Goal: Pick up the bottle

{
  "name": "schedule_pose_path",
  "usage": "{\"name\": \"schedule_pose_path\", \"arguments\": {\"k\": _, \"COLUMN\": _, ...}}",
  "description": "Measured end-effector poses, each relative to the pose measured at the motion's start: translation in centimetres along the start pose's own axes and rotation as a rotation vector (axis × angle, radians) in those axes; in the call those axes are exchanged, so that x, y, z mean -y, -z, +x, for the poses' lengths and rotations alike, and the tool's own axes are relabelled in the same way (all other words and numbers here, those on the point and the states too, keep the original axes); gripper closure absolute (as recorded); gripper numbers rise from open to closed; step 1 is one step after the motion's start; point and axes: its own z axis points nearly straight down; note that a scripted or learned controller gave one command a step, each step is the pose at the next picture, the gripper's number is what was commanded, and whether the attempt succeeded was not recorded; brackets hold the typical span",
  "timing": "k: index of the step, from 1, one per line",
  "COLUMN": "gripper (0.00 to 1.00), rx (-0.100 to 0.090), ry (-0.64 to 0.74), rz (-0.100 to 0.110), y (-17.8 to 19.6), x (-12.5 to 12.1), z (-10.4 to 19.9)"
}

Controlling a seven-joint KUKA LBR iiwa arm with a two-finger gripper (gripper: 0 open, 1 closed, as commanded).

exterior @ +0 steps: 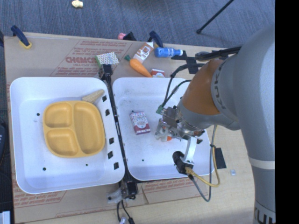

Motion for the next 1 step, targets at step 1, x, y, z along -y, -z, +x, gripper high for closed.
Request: {"name": "schedule_pose_path", "arguments": {"k": 1, "gripper": 1.0, "rx": 0.0, "ry": -0.038, "rz": -0.001, "y": -3.01, "x": 1.77, "z": -3.23}}
